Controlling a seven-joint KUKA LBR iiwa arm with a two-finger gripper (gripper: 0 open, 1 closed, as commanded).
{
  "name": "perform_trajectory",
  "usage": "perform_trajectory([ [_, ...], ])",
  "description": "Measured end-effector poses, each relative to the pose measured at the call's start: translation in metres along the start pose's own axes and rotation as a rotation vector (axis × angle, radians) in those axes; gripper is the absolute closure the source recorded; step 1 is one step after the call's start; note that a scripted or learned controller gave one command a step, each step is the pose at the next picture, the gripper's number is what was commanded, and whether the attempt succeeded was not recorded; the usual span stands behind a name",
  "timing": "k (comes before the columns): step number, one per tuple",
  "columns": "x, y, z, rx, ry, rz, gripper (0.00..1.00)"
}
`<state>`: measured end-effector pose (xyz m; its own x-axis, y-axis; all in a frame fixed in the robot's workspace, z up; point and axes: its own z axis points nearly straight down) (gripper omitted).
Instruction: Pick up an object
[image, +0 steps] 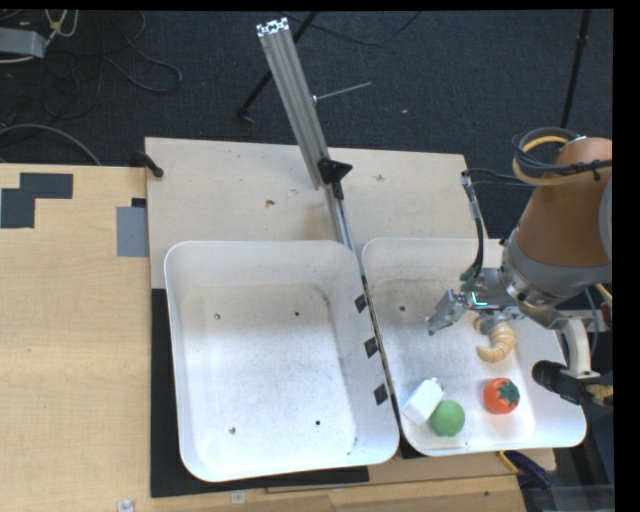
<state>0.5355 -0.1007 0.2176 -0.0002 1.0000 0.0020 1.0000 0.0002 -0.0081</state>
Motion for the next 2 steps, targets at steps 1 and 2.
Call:
perform_trajectory([
  [1, -0.001, 0.001, -0.002, -0.005, -0.001, 0.003, 0.0],
  [2, -0.005, 0.006, 0.045, 0.0, -0.001, 0.001, 0.0],
])
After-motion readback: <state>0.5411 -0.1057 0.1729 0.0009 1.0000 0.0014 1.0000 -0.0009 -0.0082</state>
